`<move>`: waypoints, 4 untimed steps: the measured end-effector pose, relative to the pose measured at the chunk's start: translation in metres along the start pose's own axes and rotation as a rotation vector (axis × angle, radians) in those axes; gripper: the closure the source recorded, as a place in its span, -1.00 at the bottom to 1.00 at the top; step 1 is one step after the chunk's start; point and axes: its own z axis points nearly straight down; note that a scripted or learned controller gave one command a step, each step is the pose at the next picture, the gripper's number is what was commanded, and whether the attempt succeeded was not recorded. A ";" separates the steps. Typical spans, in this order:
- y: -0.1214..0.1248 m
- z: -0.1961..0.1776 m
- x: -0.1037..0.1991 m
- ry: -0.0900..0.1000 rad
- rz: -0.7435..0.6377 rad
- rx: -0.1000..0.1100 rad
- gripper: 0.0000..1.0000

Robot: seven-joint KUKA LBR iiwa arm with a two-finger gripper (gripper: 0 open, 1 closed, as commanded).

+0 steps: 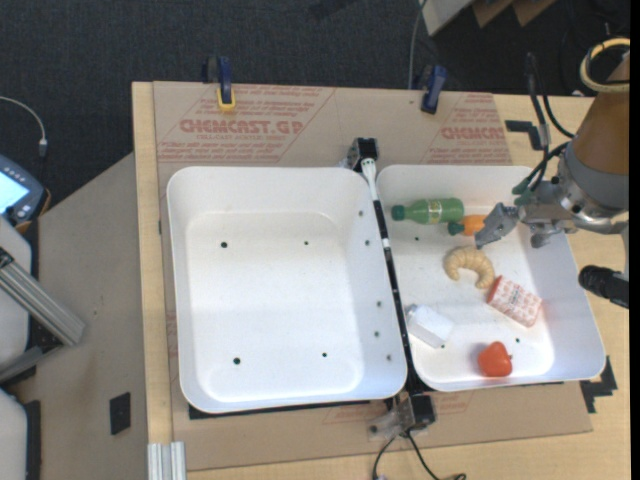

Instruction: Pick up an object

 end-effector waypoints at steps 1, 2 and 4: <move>0.007 0.098 0.022 0.003 -0.002 0.009 -1.00; -0.054 0.123 -0.008 -0.001 0.002 -0.008 -1.00; 0.014 0.125 0.020 -0.001 0.000 -0.002 -1.00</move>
